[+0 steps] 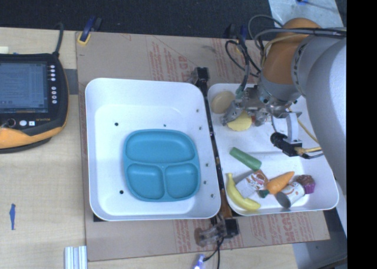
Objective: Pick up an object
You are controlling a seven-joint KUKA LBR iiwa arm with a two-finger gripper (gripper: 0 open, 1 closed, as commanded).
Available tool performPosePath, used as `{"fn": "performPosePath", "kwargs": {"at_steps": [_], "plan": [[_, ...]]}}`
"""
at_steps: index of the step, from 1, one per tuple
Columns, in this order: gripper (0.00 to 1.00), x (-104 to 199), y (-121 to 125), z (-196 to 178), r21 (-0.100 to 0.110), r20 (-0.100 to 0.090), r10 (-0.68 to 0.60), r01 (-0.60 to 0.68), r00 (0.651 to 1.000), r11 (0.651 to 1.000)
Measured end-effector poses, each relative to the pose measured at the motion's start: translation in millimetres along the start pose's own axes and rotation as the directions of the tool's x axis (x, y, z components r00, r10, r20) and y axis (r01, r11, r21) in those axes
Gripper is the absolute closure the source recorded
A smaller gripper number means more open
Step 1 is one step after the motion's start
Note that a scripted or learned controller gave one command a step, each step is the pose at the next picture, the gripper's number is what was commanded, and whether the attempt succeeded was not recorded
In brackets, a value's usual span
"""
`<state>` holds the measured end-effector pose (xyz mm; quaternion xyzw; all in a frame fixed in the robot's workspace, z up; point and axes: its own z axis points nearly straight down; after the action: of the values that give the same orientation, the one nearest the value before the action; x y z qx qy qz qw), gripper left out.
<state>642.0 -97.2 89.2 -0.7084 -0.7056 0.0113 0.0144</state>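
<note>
Brown cardboard covers the wooden surface [53, 203], and two white bins sit on it side by side, with a handheld screen unit [29, 100] near the surface's left edge. One bin, the left bin [100, 144], carries a blue divided plate [160, 165]. The other, the right bin [321, 203], carries the pickable things: a pale yellow lump [239, 123] and a tan round piece [220, 103] near its far corner, a green stick [245, 158] midway, and a banana [238, 194], small carton [255, 182], carrot [281, 182] and dark-capped piece [303, 184] along its near edge.

The gripper [254, 113] is low over the far end of the right bin, beside the yellow lump. Whether its fingers are open or closed cannot be told from this angle, and nothing is visibly between them.

The yellow lump looks like the target. To do it well, I would centre the fingers over the lump, keep clear of the tan piece and the bin wall, close squarely across its width, and lift straight up, slowly, since a rounded lump may squirt sideways.
</note>
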Motion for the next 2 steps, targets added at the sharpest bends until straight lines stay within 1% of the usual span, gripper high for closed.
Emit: {"fn": "performPosePath", "kwargs": {"at_steps": [1, 2], "plan": [[1.00, 0.5, 4.7, -12.4, -0.024, 0.006, -0.009, 0.009, 1.000, 1.000], [1.00, 37.1, -49.9, -101.5, -0.034, 0.003, -0.009, 0.009, 1.000, 0.999]]}}
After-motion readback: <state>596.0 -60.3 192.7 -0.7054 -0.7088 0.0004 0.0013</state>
